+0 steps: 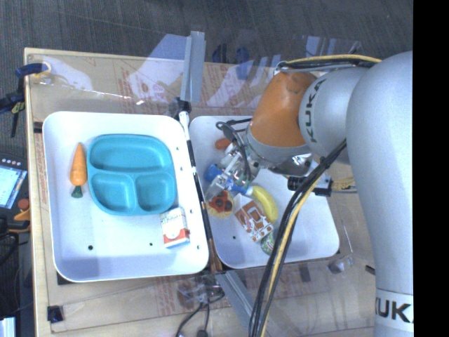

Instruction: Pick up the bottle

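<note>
Gripper [229, 173]: is being seen low in the right bin [319, 248], at its upper left part, under the orange-banded wrist; whether it is spread or pressed together cannot be told, and nothing is being shown held in it.
Bottle [257, 226]: is being taken, as a judgement, for the patterned object with a green end that is lying at the lower middle of the right bin, just below the banana [265, 202].
Doubt: a clear-and-blue item [237, 186] is lying right at the gripper and cannot be identified.
Neighbours: a dark red object [222, 203] is lying just left of the bottle.
Step in hand: the approach is being made; the grasp is not yet done.
Doing it well: the tool is best being centred across the bottle's narrow width and brought straight down, with the banana being kept clear.
</note>
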`<state>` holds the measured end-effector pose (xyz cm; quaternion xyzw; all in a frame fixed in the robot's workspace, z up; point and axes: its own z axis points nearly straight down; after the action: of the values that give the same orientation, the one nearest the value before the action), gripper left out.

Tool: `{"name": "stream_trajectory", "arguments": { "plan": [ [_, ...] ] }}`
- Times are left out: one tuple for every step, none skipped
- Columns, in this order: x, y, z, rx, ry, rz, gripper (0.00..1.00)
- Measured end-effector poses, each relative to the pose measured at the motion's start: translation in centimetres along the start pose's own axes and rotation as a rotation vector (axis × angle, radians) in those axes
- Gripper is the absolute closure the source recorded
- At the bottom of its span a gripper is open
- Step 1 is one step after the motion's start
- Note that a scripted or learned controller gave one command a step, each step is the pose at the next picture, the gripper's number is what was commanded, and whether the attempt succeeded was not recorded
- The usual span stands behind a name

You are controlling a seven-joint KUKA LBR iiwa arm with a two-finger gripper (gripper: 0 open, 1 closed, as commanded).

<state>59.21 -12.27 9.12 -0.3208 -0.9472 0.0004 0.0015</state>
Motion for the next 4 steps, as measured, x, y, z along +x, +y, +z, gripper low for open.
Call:
{"name": "stream_trajectory", "arguments": {
  "plan": [
    [-0.8,0.7,-0.1,-0.001,-0.004,0.114,0.0],
    [-3.4,5.2,-20.2,-0.002,-0.004,0.035,0.0],
    [-0.4,-0.9,-6.4,0.001,0.001,0.081,0.0],
    [-3.2,1.1,0.1,-0.001,-0.002,-0.148,0.0]
  ]
}}
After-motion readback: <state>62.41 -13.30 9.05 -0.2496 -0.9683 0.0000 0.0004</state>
